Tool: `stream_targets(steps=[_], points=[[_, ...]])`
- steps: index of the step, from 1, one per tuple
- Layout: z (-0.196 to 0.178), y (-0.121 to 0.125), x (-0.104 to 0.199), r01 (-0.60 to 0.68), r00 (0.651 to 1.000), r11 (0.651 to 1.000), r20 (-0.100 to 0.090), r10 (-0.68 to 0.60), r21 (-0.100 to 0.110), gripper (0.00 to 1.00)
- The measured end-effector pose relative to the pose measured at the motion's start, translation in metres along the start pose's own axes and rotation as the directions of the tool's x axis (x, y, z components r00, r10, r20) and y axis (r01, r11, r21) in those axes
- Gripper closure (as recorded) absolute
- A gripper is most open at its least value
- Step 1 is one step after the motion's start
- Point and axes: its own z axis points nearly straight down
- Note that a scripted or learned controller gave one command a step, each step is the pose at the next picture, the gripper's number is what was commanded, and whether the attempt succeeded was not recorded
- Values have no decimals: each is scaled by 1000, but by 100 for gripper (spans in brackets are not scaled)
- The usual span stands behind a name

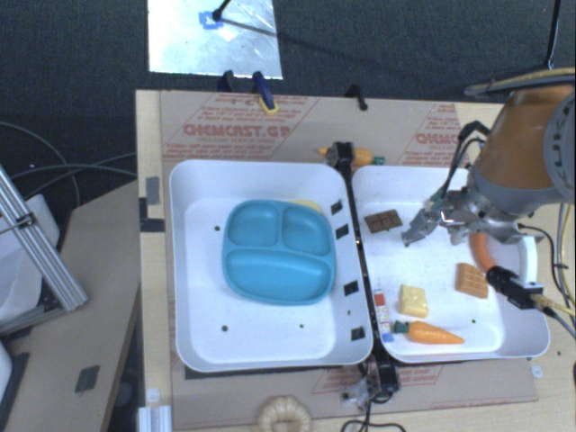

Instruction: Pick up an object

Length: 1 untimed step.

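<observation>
Hovering over the right bin (531,331), the hand (421,230) hangs low at the end of the grey arm; whether it is released or clenched, I cannot tell, and nothing shows gripped in it. Two white bins sit side by side on the desk. One blue divided plate (277,250) lies in the left bin (193,205). The right bin carries five small things: one brown chocolate bar (382,221), one yellow cheese wedge (413,301), one tan waffle square (471,280), one orange carrot (435,334) and one orange sausage (483,250). The chocolate bar, flat, dark and ridged, lies just beside the hand, toward the divider.
</observation>
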Motion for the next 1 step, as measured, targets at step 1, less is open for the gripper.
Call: stream_targets(steps=[1], points=[[50,-4,-9,0,1000,1000,0,0,-1,0]])
